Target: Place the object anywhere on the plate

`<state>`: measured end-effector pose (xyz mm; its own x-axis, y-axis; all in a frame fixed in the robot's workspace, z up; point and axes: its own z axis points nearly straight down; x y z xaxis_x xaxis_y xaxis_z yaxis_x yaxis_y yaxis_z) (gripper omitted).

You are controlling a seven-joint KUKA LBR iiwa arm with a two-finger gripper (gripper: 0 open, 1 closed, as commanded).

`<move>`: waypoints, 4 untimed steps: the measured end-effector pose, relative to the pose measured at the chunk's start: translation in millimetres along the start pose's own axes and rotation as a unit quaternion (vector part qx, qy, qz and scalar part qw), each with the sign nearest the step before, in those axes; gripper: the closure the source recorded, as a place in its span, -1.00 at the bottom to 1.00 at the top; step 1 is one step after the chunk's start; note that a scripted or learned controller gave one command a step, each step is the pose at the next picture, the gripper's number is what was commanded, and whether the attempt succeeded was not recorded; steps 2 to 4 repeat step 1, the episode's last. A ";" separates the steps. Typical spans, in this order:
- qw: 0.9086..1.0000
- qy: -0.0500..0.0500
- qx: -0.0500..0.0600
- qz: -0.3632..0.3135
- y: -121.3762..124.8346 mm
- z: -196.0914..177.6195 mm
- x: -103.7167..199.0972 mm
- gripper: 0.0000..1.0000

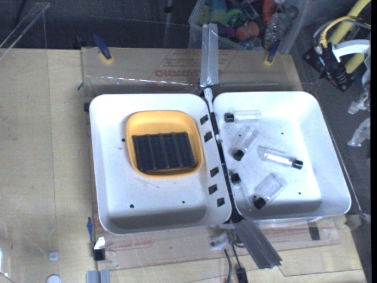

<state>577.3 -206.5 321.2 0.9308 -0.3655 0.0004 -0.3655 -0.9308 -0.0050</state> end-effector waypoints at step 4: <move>1.000 -0.001 0.000 0.011 18.5 17.7 -10.7 -1.00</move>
